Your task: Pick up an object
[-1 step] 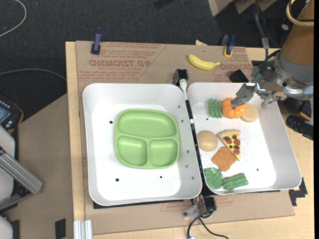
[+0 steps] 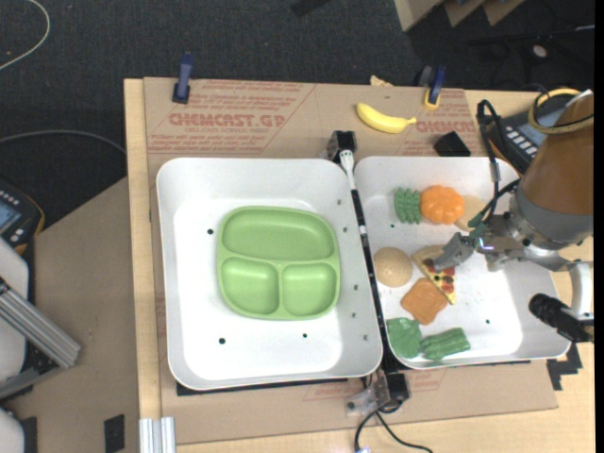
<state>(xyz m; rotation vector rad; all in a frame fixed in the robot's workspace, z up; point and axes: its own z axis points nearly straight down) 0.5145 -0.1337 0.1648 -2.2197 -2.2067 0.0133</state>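
My gripper (image 2: 452, 253) hangs low over the middle of the right bin (image 2: 500, 319), reaching in from the right. Its tip sits just above a small pizza-slice toy (image 2: 440, 280). A beige round piece (image 2: 394, 266) lies to its left. An orange-brown square piece (image 2: 424, 301) is just below it. An orange toy with a green leafy end (image 2: 431, 204) lies toward the bin's far side. Green toys (image 2: 429, 342) rest at the near edge. I see nothing lifted.
The left bin (image 2: 189, 253) holds a green divided plate (image 2: 279, 260). A yellow banana (image 2: 384, 118) lies on the board behind the right bin, beside a blue clamp (image 2: 434, 85). A black ridge (image 2: 359, 225) separates the bins.
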